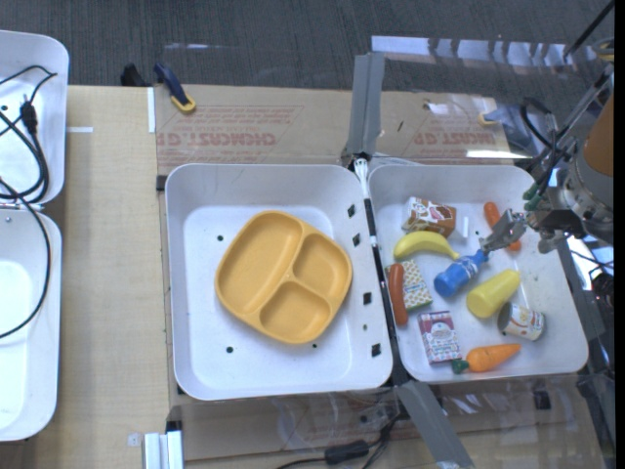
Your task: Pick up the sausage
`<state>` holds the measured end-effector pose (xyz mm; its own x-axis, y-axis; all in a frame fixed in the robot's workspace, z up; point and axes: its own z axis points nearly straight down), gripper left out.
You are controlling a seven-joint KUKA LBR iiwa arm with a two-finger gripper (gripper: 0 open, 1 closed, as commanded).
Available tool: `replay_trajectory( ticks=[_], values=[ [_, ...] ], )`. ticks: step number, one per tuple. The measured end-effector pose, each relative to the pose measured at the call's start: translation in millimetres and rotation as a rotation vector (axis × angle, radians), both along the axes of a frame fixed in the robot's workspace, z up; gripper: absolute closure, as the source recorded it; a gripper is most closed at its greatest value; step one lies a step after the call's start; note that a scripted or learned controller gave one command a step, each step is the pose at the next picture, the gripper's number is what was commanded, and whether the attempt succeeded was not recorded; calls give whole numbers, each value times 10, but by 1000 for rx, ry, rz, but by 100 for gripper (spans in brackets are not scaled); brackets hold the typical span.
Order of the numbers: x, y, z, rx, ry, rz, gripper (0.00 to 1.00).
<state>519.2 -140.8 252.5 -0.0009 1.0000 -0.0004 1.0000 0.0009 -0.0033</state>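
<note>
The sausage (396,293) is a slim reddish-brown link lying lengthwise along the left wall of the right bin (576,355), beside a patterned packet (417,284). My gripper (505,234) hovers over the upper right part of that bin, just right of a blue bottle (457,276) and well to the right of the sausage. Its fingers look open, with nothing between them.
The right bin also holds a banana (426,245), a snack pack (431,216), a yellow fruit (491,293), a small can (523,322), a carrot (488,358) and a red box (440,337). A yellow divided plate (283,277) lies in the left bin (190,360).
</note>
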Motion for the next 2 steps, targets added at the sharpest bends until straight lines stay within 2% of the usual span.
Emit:
replay_trajectory(
  ticks=[1,2],
  values=[
    [-264,-303,-474,0,0,-69,0],
    [355,-594,63,-2,-3,-76,0]
  ],
)
